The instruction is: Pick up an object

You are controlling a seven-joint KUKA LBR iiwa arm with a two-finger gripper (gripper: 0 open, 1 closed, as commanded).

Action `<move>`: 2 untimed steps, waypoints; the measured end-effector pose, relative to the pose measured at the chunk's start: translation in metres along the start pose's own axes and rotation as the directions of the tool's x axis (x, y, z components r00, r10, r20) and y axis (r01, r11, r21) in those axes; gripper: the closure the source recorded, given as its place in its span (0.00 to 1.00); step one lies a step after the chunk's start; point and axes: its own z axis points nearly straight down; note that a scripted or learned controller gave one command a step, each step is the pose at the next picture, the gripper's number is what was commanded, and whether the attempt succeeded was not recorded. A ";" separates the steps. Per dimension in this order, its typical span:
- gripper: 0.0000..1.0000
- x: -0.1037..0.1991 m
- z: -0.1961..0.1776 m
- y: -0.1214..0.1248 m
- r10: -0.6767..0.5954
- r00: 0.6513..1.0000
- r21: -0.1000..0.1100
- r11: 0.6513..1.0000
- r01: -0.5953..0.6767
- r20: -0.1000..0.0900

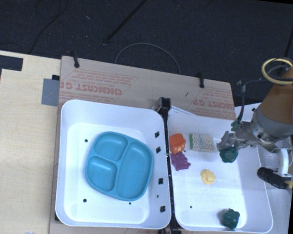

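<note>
Teal object (229,154) between end effector (229,146) fingers.

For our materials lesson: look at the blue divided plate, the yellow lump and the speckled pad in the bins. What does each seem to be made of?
Blue divided plate: looks like moulded plastic, smooth and even in colour, with rounded compartment ridges.
Yellow lump: possibly soft plastic or foam; matte, irregular shape, too small to be sure.
Speckled pad: probably sponge or fabric; a dotted, textured, matte face.
</note>
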 end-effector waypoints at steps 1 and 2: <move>1.00 -0.008 -0.062 0.000 0.000 1.000 -0.002 1.000 0.000 0.001; 1.00 -0.009 -0.102 0.000 -0.001 1.000 0.001 1.000 0.001 0.000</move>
